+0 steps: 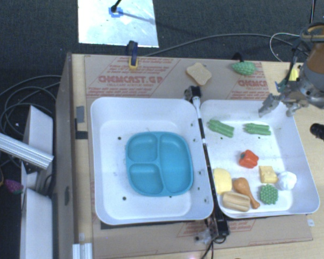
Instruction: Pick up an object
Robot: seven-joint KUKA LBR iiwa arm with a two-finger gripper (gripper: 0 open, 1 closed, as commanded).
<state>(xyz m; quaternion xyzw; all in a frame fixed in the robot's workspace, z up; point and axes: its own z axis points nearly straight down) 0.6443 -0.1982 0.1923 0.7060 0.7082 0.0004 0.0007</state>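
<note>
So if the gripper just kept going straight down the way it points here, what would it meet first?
Probably bare bin floor: the gripper hangs over the right bin, near its far right corner. The nearest item, a green bean pod, lies slightly to its left. Depth is uncertain.

We see even, bright overhead light; both shallow white plastic bins (151,112) glare slightly. A pale shiny sheet (117,15) reflects strongly. Shadows soft. Overall focus mildly soft, colours washed, corners dim.
</note>
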